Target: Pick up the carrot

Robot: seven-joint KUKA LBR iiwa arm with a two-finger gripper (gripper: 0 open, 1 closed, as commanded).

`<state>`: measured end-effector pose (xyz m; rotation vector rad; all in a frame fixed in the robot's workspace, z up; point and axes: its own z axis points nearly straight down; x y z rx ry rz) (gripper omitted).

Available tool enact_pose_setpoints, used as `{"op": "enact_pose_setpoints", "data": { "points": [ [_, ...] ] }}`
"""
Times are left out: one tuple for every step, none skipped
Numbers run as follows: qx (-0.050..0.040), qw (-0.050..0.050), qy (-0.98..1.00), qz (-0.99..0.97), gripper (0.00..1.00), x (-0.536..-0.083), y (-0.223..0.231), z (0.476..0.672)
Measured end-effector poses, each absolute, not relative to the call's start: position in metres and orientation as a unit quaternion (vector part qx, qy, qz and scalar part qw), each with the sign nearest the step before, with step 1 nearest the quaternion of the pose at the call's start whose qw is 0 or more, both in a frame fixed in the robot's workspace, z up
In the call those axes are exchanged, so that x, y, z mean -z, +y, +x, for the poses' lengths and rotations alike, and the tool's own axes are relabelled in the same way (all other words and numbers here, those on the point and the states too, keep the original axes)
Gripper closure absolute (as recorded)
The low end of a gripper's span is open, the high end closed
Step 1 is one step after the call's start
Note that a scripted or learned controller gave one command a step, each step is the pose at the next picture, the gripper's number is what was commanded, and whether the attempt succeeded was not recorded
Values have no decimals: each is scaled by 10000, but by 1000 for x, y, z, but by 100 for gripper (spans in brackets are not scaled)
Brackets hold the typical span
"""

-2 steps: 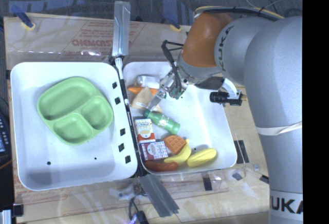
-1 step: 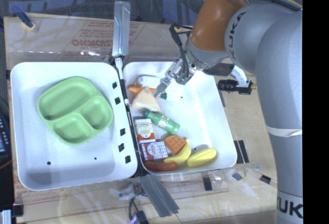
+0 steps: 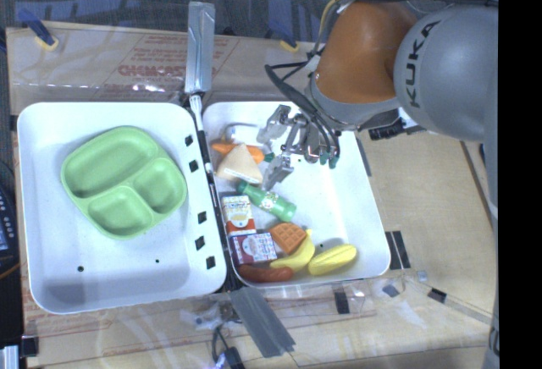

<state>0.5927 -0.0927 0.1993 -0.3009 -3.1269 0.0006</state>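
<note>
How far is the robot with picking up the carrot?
Done: the gripper hangs over the right bin, near the food. In hand: nothing that I can see is between its fingers. Left: the carrot lies at the bin's upper left, partly under the bread slice, to the gripper's left. It is not yet grasped or lifted.

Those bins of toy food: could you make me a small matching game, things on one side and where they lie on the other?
Things:
1. green plate
2. carrot
3. banana
4. green bottle

Places:
A. middle of the right bin
B. left bin
C. right bin's near edge
D. right bin's far left part, beside the divider

Pairs: 1-B, 2-D, 3-C, 4-A
</note>
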Motion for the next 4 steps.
{"op": "enact_pose_setpoints", "data": {
  "points": [
    [-7, -18, -9986, -524, 0, -219, -133, 644],
    [-1, -8, -9940, 1094, 0, -125, -124, 636],
    [-16, -61, -9733, 2295, 0, -106, -137, 663],
    [-40, -143, -9732, 2296, 100, -120, -137, 667]
  ]
}}
